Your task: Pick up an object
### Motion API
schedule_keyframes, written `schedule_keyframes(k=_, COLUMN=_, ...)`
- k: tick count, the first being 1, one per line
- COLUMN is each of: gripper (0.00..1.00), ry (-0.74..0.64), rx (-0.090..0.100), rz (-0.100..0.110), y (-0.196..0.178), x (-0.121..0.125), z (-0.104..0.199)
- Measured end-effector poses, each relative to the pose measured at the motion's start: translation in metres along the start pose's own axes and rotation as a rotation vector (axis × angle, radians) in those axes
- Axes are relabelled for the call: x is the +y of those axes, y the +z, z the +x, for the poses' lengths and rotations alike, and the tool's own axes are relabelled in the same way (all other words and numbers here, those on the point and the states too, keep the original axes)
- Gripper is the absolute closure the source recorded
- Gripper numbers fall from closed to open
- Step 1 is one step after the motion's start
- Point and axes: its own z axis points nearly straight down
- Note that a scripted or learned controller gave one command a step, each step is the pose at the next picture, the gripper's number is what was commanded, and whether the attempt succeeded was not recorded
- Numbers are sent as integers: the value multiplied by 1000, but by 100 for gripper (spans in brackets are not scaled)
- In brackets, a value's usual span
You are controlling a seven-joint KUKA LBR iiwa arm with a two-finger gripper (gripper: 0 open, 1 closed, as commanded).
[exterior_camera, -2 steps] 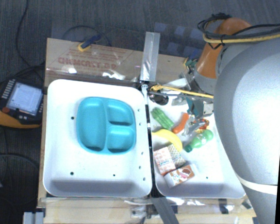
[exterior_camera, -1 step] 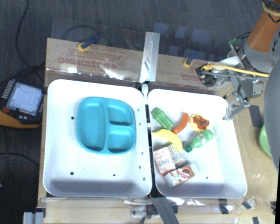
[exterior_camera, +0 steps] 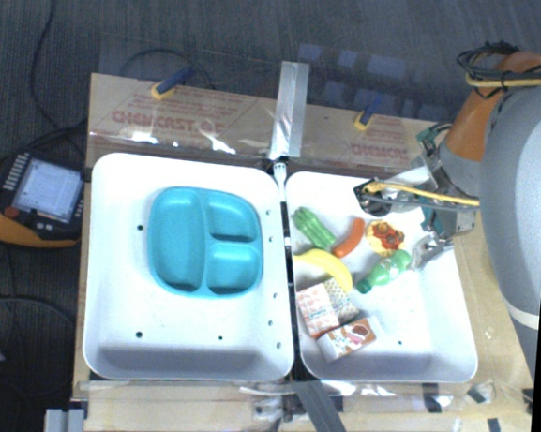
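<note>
Claw [exterior_camera: 425,245] hovers at the right bin's [exterior_camera: 446,357] two o'clock, grip state unclear; best drop squarely over the green bottle [exterior_camera: 383,271] before pinching.

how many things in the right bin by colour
green: 2, a pickle and a bottle
orange: 1, a carrot
yellow: 1, a banana
red and yellow: 1, a pizza slice
printed cartons: 2, and
total: 7
</note>
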Motion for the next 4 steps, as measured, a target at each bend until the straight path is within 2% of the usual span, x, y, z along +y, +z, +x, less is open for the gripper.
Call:
schedule_keyframes(k=1, gripper=0, ry=-202, rx=0, rz=-2, y=-15, x=65, z=14)
schedule_keyframes(k=2, gripper=0, ry=-311, rx=1, rz=2, y=57, x=10, z=24)
schedule_keyframes(k=3, gripper=0, ry=-404, rx=6, rz=0, y=93, x=57, z=-66)
schedule_keyframes(k=4, gripper=0, ry=-328, rx=3, rz=5, y=91, x=61, z=-59)
